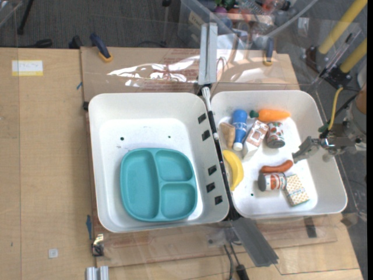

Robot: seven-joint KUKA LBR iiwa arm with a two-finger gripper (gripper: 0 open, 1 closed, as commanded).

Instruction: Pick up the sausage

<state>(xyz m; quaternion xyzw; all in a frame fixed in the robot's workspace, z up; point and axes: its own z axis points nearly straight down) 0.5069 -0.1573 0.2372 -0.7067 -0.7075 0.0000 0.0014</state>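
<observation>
Two white bins on the bench (41,156): left bin (105,118) holds one teal divided plate (157,184). Right bin (309,107): one banana (234,168), one carrot (273,115), one sausage (276,168) lower centre, two cans, two small cartons. Gripper (305,150) at right rim, fingers state can't tell.

The hand (307,149) hovers low, reaching in from the right.
</observation>
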